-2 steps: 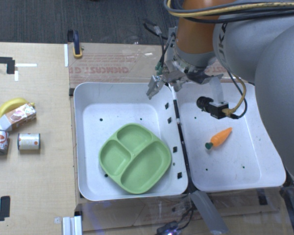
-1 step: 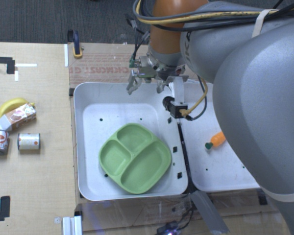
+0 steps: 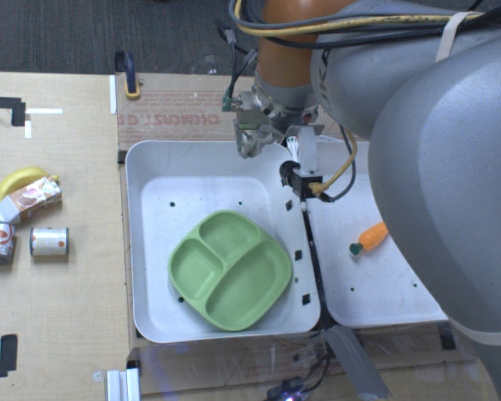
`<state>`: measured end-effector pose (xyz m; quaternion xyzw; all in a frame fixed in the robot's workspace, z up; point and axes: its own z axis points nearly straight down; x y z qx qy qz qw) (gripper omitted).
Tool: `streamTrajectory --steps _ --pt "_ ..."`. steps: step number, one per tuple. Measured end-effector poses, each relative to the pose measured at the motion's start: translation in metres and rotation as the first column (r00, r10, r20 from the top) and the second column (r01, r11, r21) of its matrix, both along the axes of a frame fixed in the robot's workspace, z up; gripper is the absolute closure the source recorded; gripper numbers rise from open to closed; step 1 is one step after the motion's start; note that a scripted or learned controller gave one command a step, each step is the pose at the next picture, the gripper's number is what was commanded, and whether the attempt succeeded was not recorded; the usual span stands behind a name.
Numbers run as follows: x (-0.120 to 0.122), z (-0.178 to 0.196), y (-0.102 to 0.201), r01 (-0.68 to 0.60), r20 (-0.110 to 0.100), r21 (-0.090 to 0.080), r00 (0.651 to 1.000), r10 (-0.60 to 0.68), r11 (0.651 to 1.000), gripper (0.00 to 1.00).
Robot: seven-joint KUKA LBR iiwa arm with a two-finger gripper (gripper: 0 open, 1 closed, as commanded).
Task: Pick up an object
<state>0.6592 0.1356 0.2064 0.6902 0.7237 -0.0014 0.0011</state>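
Arm (image 3: 417, 98): grey, orange band above the wrist, reaching in from the right and covering much of the right bin.
Gripper (image 3: 249, 144): over the far rim of the left bin, near the divide between the bins. Nothing is visible between its fingers, so no hold can be claimed.
Jaws: cannot tell whether wide or narrow; the wrist body and cables mask them from above.
Left bin (image 3: 150, 190): shallow, white. Holds a green divided plate (image 3: 230, 270) lying flat, toward the near side and slightly right of centre.
Right bin (image 3: 376, 295): white, partly hidden by the arm. A carrot (image 3: 371, 238), orange with a green tip pointing left, lies on the floor left of the arm's bulk, well apart from the gripper.
Candidate objects: plate and carrot are the only things in the bins; either would satisfy the task.
Bench, far left: a banana (image 3: 21, 180), a wrapped packet (image 3: 35, 197) and two small cans (image 3: 48, 242) sit outside the bins, probably beyond the working area.
Step, as judged: positioning before a descent; no pick made yet.
Handling guess: the plate is wide and flat, so a rim or divider is the likely purchase; the carrot is narrow and would suit a two-finger pinch across its width.
Risk: the gripper hangs close to the bin wall, so a straight descent here might meet the rim rather than an object.
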Motion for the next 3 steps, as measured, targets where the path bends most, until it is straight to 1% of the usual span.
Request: streamTrajectory --steps 1,2,3 --pt "-0.054 0.078 0.056 -0.258 0.000 0.002 0.966 0.258 0.966 1.00" --pt "-0.050 0.079 0.051 0.113 0.000 0.002 0.994 -0.113 0.994 1.00" --pt "-0.085 0.139 0.086 -0.071 0.000 0.001 0.998 0.071 0.998 1.00"
